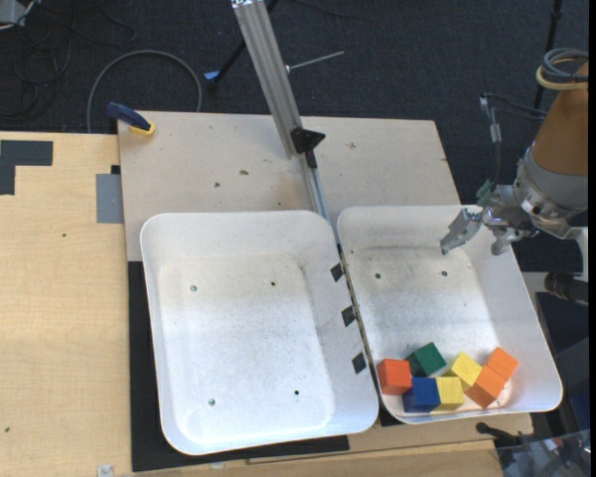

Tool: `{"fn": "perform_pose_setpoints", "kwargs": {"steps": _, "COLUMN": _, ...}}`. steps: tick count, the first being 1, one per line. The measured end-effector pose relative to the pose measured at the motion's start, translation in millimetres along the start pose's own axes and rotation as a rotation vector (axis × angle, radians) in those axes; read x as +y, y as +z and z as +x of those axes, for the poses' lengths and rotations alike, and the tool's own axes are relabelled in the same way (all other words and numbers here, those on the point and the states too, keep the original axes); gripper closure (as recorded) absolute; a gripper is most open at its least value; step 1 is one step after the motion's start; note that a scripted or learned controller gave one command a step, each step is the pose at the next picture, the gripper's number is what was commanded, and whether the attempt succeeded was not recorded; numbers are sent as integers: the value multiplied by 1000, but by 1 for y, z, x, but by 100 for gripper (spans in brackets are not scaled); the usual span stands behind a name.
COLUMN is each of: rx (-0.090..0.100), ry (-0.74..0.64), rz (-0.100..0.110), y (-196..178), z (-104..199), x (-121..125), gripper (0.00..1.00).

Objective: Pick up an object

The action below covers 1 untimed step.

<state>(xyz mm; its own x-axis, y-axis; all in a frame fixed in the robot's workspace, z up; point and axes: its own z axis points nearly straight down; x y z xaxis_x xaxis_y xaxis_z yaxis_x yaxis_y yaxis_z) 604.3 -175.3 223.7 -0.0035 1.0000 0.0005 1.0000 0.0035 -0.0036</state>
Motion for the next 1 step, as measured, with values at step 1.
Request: {"fn": "perform_pose_setpoints", "kwargs": {"steps": 1, "rx": -1, "ry": 1, "rz": -2, "y": 135, "z": 57, "x": 30, "gripper": 0}}
